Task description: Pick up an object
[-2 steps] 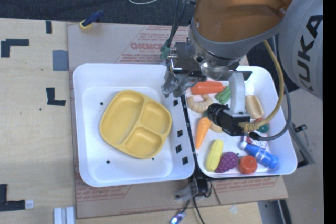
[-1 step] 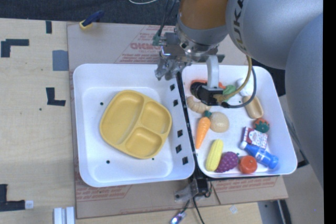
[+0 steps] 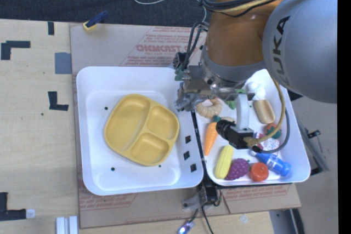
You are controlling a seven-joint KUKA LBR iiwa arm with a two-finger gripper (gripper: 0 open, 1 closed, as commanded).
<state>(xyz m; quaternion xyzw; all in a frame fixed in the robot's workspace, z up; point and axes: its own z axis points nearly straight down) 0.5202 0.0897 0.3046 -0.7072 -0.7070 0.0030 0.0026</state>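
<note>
My gripper (image 3: 193,100) hangs low over the left side of the right bin (image 3: 299,142), under the orange and grey wrist. A pale doughnut-like toy (image 3: 208,110) lies just to its right, partly hidden by it. Below in the right bin lie an orange carrot (image 3: 210,137), a yellow corn cob (image 3: 224,161), purple grapes (image 3: 238,168), a red tomato (image 3: 259,172), a blue bottle (image 3: 276,164) and a tan bread roll (image 3: 264,110).
The left bin (image 3: 90,118) holds a yellow divided plate (image 3: 141,129). A ridge (image 3: 193,145) separates the bins. The big arm covers the right bin's back part. A yellow and blue clip (image 3: 94,20) lies on the bench at the back.
</note>
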